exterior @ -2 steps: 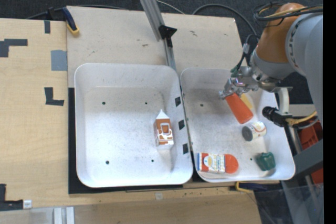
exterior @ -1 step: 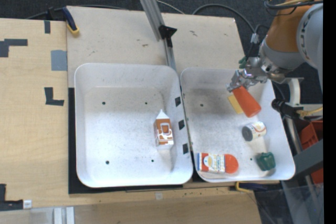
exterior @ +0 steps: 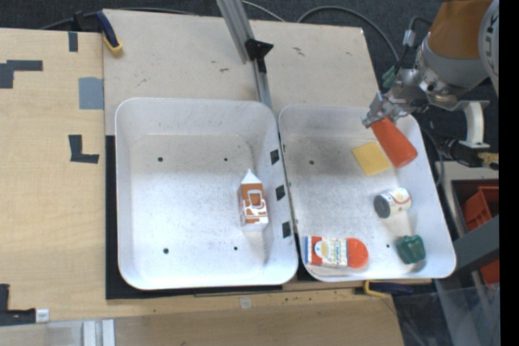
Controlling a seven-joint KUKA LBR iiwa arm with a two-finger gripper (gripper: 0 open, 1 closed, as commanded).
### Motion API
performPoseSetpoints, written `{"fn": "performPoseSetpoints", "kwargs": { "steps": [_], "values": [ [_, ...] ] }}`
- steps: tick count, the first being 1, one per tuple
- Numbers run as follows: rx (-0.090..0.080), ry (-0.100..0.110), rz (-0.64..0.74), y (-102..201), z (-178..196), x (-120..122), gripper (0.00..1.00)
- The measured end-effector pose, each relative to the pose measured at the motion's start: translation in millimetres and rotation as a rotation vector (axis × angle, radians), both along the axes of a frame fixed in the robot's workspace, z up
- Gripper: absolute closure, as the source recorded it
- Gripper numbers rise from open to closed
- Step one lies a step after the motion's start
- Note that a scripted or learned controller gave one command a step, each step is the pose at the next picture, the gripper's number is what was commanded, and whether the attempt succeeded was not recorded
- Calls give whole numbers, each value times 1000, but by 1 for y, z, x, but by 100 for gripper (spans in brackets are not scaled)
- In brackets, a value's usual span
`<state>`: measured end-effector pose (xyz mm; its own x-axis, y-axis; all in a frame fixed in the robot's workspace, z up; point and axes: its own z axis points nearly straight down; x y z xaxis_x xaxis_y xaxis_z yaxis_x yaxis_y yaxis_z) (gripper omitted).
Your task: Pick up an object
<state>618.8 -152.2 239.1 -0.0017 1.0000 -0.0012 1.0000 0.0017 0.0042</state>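
Claw (exterior: 383, 116) first: we see it at the upper right corner of the right bin (exterior: 324, 119), hanging from the grey arm (exterior: 454, 36) with its orange band. An orange cylinder (exterior: 396, 140) sits right at its tip, tilted down and to the right; the cylinder's upper end meets the claw, and the object looks clamped between the tips, though we cannot make out the separate tips clearly.

Just below and left of the claw, touching the cylinder's left side, we find a yellow sponge-like block (exterior: 372, 159) lying flat on the bin floor. Further below the claw lies a small white can (exterior: 392, 202) on its side, its dark end turned left. Below that again, near the bin's lower right corner, rests a green object (exterior: 409, 249). Down and to the left of the claw, along the near wall, a red and white packet (exterior: 336, 253) lies flat.

Well to the claw's left and lower, in the left bin (exterior: 162, 126), we see a small orange and white carton (exterior: 253, 201) standing near the wall shared by both bins.
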Motion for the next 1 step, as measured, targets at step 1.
{"fn": "performPoseSetpoints", "kwargs": {
  "steps": [1],
  "values": [
    [3,5,5,56,8,-15,100]
  ]
}}
